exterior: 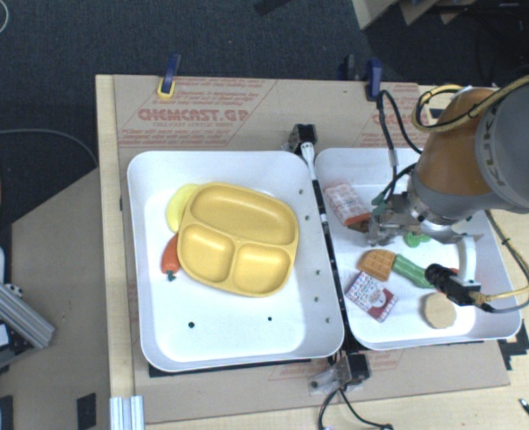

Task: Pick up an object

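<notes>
You can read "CHEMCAST GP" on the brown sheet (pixel 197 106) covering the worktop. The tool (pixel 385 224) sits low in the right bin (pixel 498 321), above the red packet (pixel 372 295); you cannot tell its state.

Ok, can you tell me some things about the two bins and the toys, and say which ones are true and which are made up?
1. The yellow divided tray lies in the left bin. True.
2. The arm's gripper is over the left bin. False: it is over the right bin, near the small clear packet.
3. An orange-red toy peeks out at the yellow tray's left edge. True.
4. The round tan disc sits in the left bin. False: it is in the right bin, near the front.
5. The red and white packet lies in the right bin. True.
</notes>
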Motion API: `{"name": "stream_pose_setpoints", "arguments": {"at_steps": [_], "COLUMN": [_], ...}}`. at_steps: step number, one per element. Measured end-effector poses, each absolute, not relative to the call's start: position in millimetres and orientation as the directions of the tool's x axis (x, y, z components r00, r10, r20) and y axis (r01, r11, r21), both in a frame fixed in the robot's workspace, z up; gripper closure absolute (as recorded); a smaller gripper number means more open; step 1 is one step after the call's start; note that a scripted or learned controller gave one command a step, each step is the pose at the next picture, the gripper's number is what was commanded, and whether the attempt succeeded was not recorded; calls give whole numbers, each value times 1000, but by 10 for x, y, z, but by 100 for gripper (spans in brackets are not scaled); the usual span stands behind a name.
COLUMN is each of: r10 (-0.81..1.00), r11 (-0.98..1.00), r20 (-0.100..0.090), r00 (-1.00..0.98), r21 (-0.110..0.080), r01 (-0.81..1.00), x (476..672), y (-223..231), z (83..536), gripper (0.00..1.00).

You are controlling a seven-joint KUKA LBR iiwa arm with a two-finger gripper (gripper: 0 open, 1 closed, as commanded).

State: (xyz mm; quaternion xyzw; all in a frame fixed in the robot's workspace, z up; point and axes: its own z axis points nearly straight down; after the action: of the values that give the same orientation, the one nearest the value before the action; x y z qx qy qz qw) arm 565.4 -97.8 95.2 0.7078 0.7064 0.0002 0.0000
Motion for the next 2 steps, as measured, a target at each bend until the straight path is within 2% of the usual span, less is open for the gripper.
{"name": "stream_pose_setpoints", "arguments": {"at_steps": [1,2], "r10": [1000,1000], "r11": [1,1], "r20": [-1,-2], "r00": [-1,-1], "r21": [6,8], "r01": [1000,1000], "x": [5646,5681], "y": [-931,-951], "z": [1394,2037], "gripper": [100,100]}}
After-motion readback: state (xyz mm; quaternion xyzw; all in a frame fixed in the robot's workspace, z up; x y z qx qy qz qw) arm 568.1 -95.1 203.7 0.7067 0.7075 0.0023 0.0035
